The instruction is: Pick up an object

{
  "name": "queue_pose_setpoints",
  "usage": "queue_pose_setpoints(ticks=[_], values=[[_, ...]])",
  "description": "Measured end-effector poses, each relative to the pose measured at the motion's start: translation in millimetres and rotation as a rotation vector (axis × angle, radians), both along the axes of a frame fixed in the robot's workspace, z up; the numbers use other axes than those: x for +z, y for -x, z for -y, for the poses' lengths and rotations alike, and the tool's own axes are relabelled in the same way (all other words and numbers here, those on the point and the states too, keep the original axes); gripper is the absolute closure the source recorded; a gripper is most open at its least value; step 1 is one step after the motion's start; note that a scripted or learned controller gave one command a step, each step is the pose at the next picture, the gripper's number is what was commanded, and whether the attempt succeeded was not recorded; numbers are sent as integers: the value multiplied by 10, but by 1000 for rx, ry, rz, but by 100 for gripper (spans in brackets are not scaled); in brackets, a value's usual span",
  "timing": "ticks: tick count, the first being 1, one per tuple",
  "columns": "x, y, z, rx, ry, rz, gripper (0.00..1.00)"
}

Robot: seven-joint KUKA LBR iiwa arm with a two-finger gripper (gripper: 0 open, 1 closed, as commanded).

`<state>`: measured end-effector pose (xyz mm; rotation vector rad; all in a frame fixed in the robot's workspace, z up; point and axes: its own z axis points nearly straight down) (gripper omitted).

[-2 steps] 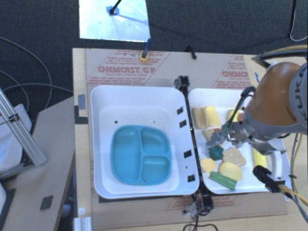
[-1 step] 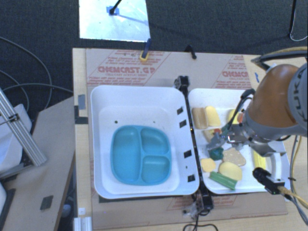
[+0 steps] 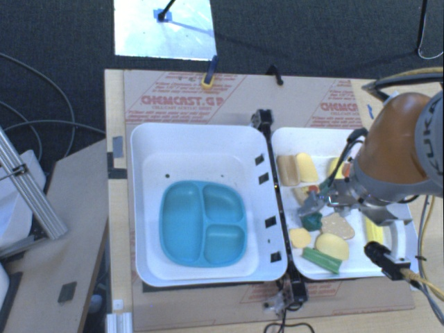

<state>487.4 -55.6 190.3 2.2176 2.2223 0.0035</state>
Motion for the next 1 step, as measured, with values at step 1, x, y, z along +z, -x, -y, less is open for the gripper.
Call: queue_pose_setpoints(ticks=[1], values=[[0, 0, 0, 0, 0, 0, 0]])
